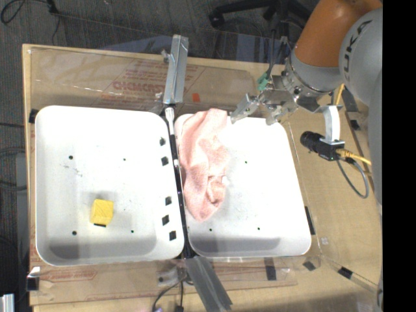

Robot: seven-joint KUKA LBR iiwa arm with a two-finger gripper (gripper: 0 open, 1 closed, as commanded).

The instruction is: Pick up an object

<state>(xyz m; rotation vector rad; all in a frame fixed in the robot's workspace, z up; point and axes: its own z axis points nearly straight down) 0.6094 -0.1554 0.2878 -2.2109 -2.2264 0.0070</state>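
While my arm [338,31] reaches in from the right, my gripper [260,111] hangs over the far edge of the right bin [286,236], and its two fingers stand apart with nothing between them. One fingertip [238,114] is just beside the far corner of the pink cloth [203,164], though whether it touches the cloth I cannot tell.

That cloth lies crumpled along the left side of the right bin, running from the far rim down toward the middle and lying against the divider between the two bins. Over in the left bin [58,129], a small yellow block [102,212] sits toward the near side, well apart from the cloth and from me.

Both bins rest side by side on the wooden bench [97,70], and a black cable [354,174] loops over the bench to the right of the right bin.
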